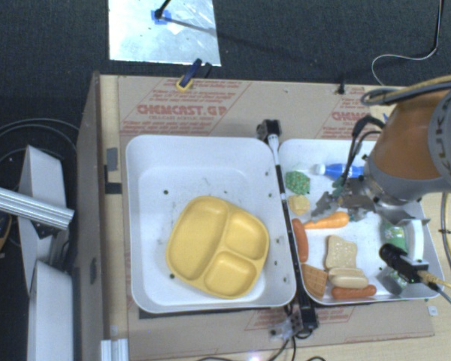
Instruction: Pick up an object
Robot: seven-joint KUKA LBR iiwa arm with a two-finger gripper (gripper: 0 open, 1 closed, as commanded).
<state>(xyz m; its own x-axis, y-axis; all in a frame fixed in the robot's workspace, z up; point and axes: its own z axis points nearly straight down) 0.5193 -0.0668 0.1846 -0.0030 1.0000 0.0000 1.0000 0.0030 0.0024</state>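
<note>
From my seat I see the gripper [338,201] low over the right bin [428,265], its dark metal fingers pointing toward the divider between the two bins. The carrot [329,221] lies just beneath and in front of it, an orange piece with its long axis running roughly left to right across the bin, its thin end toward the divider. Whether the fingers are spread or closed I cannot tell; they blur into the wrist hardware, and I see nothing clearly between them, so I would not call anything held. What matters for the next move, as I judge it, is that the carrot sits slightly nearer the camera than the fingertips, and lengthwise along the direction the arm reaches, so the fingers would have to straddle it across its narrow width. The green piece [298,180] and a pale yellow bit [299,204] lie close on the divider side, and the cracker [340,251] lies nearer the front. The yellow tray [218,245] sits in the left bin [154,171].
</note>
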